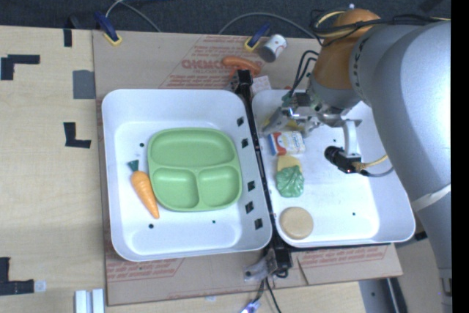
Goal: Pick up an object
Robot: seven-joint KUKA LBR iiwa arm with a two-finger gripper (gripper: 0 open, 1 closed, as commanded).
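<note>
Over the right bin [381,216], the arm [410,84] reaches down, gripper [293,116] state unclear.

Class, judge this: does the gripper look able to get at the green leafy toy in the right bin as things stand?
Probably yes. The gripper hangs over the right bin, and the green leafy toy lies uncovered just below it. The yellow piece touching it may crowd a grasp.

Even, bright overhead light washes the two white bins [117,121] almost shadowless, glare bleaching their floors, while the arm [410,106] beside them looms softly blurred.
</note>
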